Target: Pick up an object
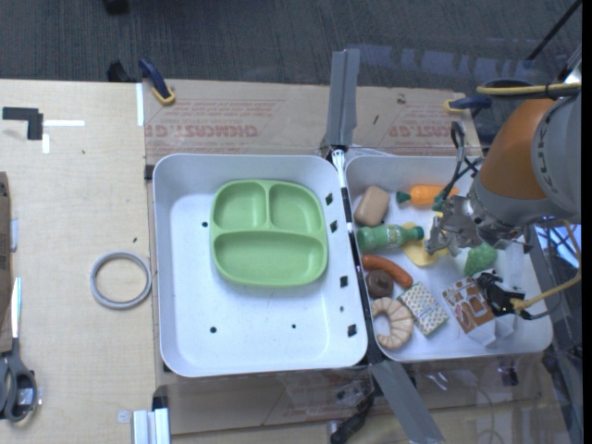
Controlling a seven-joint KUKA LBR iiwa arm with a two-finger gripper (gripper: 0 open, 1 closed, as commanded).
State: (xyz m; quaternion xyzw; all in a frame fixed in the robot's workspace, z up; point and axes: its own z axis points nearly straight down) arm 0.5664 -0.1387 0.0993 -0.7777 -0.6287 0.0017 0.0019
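Note:
My gripper (442, 237) hangs low in the right bin (529, 339), its grey and orange arm coming in from the right. Just left of it lies a green bottle (388, 238) on its side. A yellow piece (423, 256) lies right under the gripper, partly hidden by it. A small carrot (425, 193) and a tan potato-like lump (372, 205) lie farther back. A red sausage (388, 268), a dark donut (380, 286), a croissant (396, 323), a checkered cracker (425, 307), a brown packet (469, 306) and a green leafy piece (480, 258) lie toward the front.
The left bin (185, 322) holds a green divided plate (269, 232). A grey ring (121, 278) and scissors (16, 382) lie on the bench at the left. A metal divider (344, 248) runs between the bins. Cables hang off the arm at the right.

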